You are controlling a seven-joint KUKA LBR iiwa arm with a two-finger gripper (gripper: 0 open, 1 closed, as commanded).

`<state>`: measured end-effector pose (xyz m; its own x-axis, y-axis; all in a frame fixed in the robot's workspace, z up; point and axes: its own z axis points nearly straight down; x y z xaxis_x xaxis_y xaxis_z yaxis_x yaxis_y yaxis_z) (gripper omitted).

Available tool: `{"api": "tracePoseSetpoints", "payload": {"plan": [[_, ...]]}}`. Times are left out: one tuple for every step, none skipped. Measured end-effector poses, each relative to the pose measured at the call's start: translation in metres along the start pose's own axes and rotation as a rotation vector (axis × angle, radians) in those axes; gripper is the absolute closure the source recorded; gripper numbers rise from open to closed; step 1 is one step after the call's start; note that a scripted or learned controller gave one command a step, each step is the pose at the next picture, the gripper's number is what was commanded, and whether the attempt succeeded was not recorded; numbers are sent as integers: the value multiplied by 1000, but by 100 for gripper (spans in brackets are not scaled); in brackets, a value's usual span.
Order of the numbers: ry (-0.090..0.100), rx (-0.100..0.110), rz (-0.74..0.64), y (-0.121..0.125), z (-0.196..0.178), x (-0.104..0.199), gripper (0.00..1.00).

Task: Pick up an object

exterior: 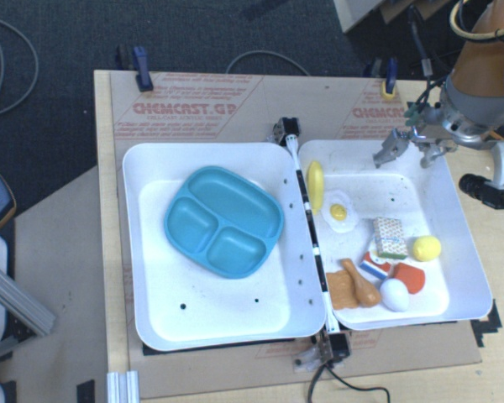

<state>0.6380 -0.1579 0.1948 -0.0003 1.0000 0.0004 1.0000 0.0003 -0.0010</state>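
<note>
My gripper [407, 152] hangs over the far edge of the right bin [462, 225], its fingers spread and nothing between them. The bin's toys lie nearer the camera: a yellow banana [316, 183] along the left wall, a fried egg [338, 214], a patterned small box [390, 237], a yellow ball [426, 248], a red piece [411, 278], a white egg [394, 295], an orange drumstick [354, 285] and a red-white-blue striped item [373, 268]. None of them touches the gripper.
A blue divided plate [224, 221] lies in the left bin [143, 250]. Blue clamps [140, 68] hold the cardboard-covered bench at the back edge. The arm's orange band [484, 65] rises at the upper right.
</note>
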Motion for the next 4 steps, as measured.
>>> {"api": "tracePoseSetpoints", "payload": {"plan": [[4, 10, 1, -66, 60, 35, 0], [-1, 0, 3, -105, 112, 32, 0], [-6, -12, 2, -73, 29, -7, 0], [3, 5, -2, -113, 91, 54, 0]]}}
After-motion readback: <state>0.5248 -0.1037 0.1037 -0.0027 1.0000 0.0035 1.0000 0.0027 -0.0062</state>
